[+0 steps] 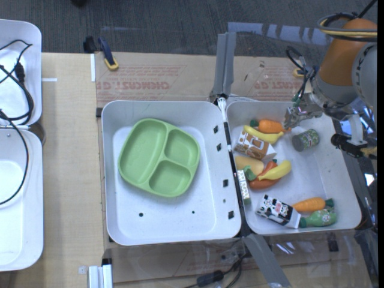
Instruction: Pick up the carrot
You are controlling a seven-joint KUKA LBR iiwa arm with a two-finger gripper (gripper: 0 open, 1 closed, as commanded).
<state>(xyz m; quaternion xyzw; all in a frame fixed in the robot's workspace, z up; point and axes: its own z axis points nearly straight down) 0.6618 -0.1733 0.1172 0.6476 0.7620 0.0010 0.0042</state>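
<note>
Two carrots [270, 126] [309, 205] are lying in your right bin [351, 179]. Gripper [294, 117] is hovering at the upper one's 3 o'clock; jaw state unreadable. You're risking nudging the banana [264, 135] touching it.

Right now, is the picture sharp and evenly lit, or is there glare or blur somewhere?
Camera view: even, soft light; the green plate and the carrot look crisp, the white bin shows mild glare, and the pincer looks slightly blurred.

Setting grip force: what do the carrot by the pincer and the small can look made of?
The carrot looks like moulded plastic: uniform orange, smooth, faint sheen. The can looks like metal or plastic with a green printed label; too small to tell which.
</note>
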